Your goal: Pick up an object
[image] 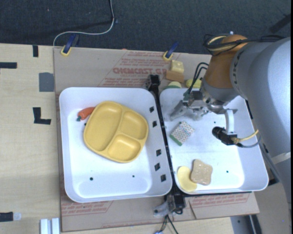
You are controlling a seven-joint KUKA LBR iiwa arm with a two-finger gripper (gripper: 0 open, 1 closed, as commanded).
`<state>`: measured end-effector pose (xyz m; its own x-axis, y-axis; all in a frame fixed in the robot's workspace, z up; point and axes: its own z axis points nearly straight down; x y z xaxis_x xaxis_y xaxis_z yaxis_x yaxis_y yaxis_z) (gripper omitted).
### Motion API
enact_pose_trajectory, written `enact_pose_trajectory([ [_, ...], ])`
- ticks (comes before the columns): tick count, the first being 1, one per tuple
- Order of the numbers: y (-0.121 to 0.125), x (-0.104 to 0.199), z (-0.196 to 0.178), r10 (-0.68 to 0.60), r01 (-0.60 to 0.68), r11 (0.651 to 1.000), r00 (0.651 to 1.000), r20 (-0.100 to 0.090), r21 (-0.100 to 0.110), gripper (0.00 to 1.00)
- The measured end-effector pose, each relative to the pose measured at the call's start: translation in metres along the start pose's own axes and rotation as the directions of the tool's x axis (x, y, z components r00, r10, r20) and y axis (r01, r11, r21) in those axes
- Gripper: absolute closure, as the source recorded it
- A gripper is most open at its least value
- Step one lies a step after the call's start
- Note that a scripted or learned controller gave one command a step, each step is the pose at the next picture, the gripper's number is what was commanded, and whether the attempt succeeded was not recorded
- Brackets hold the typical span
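Brown cardboard covers the bench under two shallow white bins. Your grey gripper hangs low near the back of the right white bin. You cannot tell if it is open or closed. The small green-and-white checked pad lies just in front of it, alone on the bin floor. Move over the pad's middle, go straight down, then squeeze. Stay clear of the bin wall.

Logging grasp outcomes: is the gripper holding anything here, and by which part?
Nothing is held. The gripper sits above the sponge, with nothing between its fingers.
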<state>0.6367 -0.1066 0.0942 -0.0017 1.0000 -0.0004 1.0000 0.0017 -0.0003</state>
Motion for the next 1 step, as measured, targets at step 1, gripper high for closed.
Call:
enact_pose_trajectory([
  [1,-0.0075,0.0037,0.0099,0.001,-0.001,1.0,1.0,0.001,0.0,0.0],
])
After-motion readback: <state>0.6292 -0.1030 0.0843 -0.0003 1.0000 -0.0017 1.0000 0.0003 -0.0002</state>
